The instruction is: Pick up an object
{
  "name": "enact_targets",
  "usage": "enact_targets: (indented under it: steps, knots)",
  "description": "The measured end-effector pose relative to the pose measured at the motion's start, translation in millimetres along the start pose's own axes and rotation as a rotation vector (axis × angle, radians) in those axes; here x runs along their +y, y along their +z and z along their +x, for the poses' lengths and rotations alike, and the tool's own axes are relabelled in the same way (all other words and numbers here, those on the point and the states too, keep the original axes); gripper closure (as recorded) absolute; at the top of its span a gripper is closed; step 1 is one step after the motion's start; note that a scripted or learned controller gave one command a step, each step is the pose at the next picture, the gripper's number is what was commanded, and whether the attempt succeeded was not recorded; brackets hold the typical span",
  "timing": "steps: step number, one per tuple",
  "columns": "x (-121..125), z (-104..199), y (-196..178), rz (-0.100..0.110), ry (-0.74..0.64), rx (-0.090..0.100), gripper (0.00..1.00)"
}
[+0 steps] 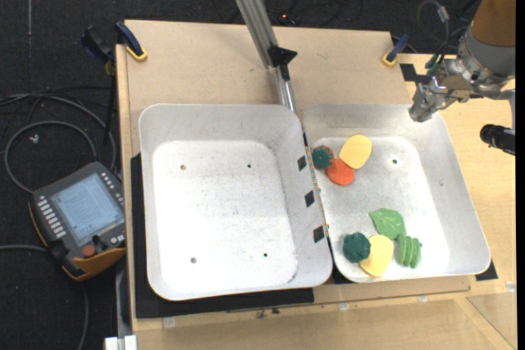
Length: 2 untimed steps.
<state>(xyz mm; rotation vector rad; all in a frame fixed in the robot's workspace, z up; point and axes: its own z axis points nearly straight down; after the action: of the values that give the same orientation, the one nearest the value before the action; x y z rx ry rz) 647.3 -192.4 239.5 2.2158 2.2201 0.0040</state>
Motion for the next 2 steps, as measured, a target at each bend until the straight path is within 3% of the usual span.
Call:
enact_targets:
  steps: [2]
  knots:
    - [3.3,117.4,4.0,0.005,-0.007,0.004,1.00]
